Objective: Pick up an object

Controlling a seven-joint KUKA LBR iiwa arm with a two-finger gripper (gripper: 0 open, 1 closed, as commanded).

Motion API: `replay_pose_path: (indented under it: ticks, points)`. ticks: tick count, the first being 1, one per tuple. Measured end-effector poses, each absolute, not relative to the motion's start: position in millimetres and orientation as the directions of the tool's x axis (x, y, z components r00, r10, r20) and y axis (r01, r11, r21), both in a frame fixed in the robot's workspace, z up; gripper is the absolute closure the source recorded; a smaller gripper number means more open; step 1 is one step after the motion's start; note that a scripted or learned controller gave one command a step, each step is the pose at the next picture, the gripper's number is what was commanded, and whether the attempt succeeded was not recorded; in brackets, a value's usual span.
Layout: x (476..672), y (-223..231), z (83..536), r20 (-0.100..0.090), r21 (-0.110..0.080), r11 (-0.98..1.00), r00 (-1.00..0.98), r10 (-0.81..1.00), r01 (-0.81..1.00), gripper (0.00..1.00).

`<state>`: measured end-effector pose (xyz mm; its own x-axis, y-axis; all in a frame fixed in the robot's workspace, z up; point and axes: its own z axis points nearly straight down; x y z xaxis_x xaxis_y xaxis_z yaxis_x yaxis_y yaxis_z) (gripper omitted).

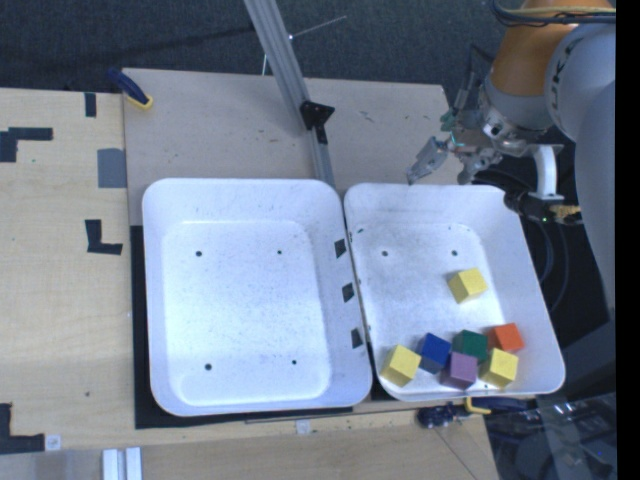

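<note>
Pale wooden worktop [220,128] carries two white bins. At upper right the hand [432,160] hangs over the right bin's [420,258] far rim, its fingers apart and holding nothing. Well below it lies a lone yellow cube [467,285]; further cubes cluster in that bin's bottom corner.

We see a grey arm [590,78] with an orange band [540,28], black cables, and a small metallic pincer [428,160].
</note>
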<state>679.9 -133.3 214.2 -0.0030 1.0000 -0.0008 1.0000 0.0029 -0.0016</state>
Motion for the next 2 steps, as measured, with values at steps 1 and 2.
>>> replay_pose_path:
  ticks: [1, 2]
  points:
    - [679.8, -133.6, 214.3, -0.002, -0.002, 0.002, -0.002, 1.000, 1.000, 0.00]
    - [670.6, -139.2, 158.4, -0.001, -0.007, 0.001, -0.001, 1.000, 1.000, 0.00]
